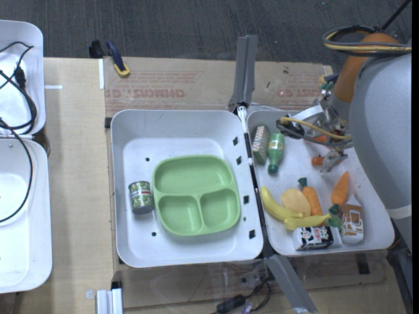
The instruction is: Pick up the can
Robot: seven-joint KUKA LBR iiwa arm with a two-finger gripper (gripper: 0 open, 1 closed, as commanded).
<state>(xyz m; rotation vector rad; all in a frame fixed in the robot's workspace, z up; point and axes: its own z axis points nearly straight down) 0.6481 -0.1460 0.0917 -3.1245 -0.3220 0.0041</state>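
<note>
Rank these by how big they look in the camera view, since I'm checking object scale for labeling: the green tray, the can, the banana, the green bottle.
1. green tray, by far the largest
2. banana
3. green bottle
4. can

The bottle and can look close in size, so their order is unsure.

**Camera placement: single fixed view**

One camera, mounted above the bench [72,175], looking down at a slant. Frame takes in both white bins: left bin [124,195], right bin [380,237]. The arm [383,123] enters from the right edge.
</note>
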